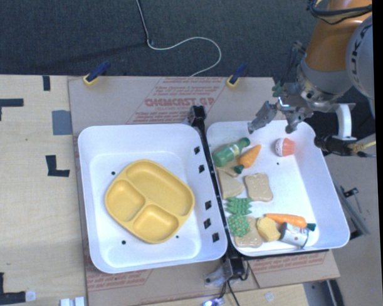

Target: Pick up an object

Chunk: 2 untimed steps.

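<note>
Object-wise there's no single target, just a pile of toy food in the right bin, so I'd say the arm gets to pick. There's only the one overhead view, and from it the gripper hangs over the far rim of that bin, at about 12 o'clock from the bin's middle. Its two fingers are spread apart with nothing between them, so no grasp yet. Looks like the approach step to me.

The nearest candidate is the small red-and-white ball thing (an egg or radish maybe, hard to tell at this size), just below the gripper, toward 6 o'clock from it. Off at about 8 o'clock from the gripper sit the green bottle and an orange carrot, touching each other. The bread slice lies mid-bin, and down at the near end, about 6 o'clock, there's a second carrot, a yellow chunk and a silver can crowded together.

The left bin holds a yellow divided plate, well apart from the action.

My guess for the next move: slide over the ball thing, drop straight down, then close. It's round, so it could squirt out if the fingers land off-centre.
</note>
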### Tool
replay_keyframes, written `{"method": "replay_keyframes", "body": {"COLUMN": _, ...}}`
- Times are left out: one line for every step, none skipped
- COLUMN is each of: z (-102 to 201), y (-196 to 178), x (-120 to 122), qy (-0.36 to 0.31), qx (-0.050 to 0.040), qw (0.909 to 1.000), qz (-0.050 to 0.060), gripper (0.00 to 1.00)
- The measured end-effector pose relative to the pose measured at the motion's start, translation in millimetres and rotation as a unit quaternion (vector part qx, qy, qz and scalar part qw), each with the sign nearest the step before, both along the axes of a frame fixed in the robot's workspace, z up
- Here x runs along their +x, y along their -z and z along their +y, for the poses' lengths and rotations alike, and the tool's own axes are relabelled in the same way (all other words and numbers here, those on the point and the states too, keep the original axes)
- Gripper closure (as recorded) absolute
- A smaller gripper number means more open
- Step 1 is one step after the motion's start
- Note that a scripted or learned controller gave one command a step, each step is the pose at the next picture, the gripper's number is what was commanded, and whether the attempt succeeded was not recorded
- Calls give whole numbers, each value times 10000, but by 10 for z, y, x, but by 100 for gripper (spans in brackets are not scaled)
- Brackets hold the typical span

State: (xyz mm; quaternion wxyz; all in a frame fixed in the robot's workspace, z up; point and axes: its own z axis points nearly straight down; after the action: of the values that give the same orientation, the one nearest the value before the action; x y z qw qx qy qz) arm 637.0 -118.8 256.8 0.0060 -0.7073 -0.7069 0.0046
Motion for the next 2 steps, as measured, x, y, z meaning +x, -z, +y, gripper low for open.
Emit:
{"method": "replay_keyframes", "body": {"z": 3, "y": -86, "x": 21, "qy": -12, "qx": -7, "qw": 10000, "qz": -70, "gripper": 0}}
{"method": "replay_keyframes", "body": {"z": 51, "y": 364, "x": -24, "qy": -7, "qx": -13, "qw": 10000, "qz": -52, "gripper": 0}}
